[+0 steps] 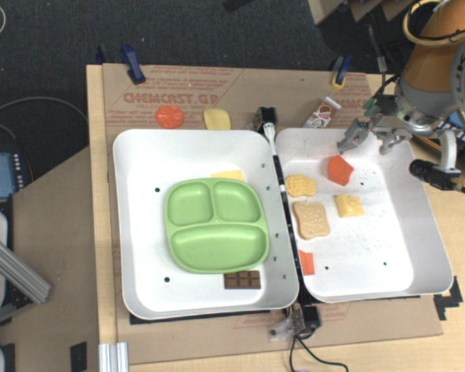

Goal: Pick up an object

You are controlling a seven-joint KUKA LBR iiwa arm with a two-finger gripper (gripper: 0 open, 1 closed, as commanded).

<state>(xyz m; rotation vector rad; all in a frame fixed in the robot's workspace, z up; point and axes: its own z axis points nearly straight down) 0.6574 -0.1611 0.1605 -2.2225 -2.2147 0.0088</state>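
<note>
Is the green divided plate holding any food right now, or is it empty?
Empty. All three compartments of the green divided plate show bare green; the chocolate piece and yellow slice lie outside its rim, on the left bin.

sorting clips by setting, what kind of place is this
Probably a robot lab test bench: a robot arm over two white bins, toy food like a slice of bread, and cardboard clamped down on the bench.

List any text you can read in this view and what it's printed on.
"CHEMCAST G P": red print on the cardboard sheet behind the left bin; the last letters are uncertain.
Smaller red line above it on the same cardboard: too blurred to read.
Small packet behind the right bin: has print, too small to read.
Nothing else legible.
</note>
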